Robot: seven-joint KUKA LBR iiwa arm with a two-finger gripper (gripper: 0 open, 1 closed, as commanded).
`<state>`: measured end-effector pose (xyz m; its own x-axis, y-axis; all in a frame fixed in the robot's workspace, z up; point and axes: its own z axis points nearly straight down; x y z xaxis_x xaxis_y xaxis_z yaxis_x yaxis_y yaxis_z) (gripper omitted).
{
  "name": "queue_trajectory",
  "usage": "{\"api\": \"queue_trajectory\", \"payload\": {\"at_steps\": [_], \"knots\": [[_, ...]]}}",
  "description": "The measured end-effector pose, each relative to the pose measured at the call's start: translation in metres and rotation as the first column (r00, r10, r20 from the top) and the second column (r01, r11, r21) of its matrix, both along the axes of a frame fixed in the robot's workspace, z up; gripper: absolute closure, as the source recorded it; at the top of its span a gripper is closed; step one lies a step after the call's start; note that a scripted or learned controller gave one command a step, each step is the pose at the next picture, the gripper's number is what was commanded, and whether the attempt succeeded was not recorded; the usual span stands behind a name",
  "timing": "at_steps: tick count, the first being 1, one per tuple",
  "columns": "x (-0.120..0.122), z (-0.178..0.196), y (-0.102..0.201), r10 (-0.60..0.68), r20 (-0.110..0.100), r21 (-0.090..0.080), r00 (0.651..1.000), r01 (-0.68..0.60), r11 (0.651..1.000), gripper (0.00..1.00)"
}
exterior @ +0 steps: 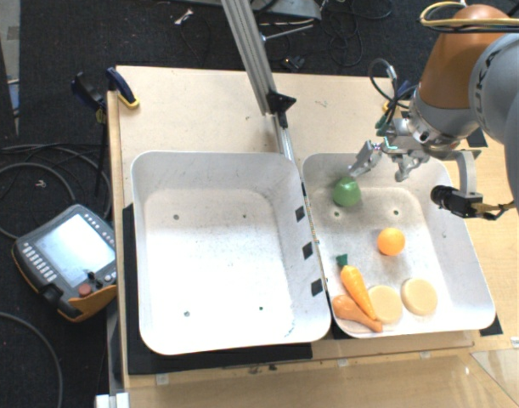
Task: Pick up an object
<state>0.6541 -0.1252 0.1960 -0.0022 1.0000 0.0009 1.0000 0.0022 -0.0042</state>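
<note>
gripper (383,163) fingers spread wide, holding nothing, above right bin (476,266); green apple (347,193) just beside: light, round, smooth, likely slippery, so pinch across its widest middle

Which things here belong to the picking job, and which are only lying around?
For the job:
gripper, jaws open
green apple
orange
carrot
two pale round pieces
right bin

Lying about:
left bin
teach pendant
clamp
</note>
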Motion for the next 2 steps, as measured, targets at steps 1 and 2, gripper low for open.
{"api": "queue_trajectory", "payload": {"at_steps": [1,2], "knots": [[0.001,0.003,0.0,0.002,0.004,-0.001,1.0,-0.002,1.0,0.0],[0.0,-0.061,0.004,0.002,-0.002,0.0,1.0,-0.002,1.0,0.0]]}}
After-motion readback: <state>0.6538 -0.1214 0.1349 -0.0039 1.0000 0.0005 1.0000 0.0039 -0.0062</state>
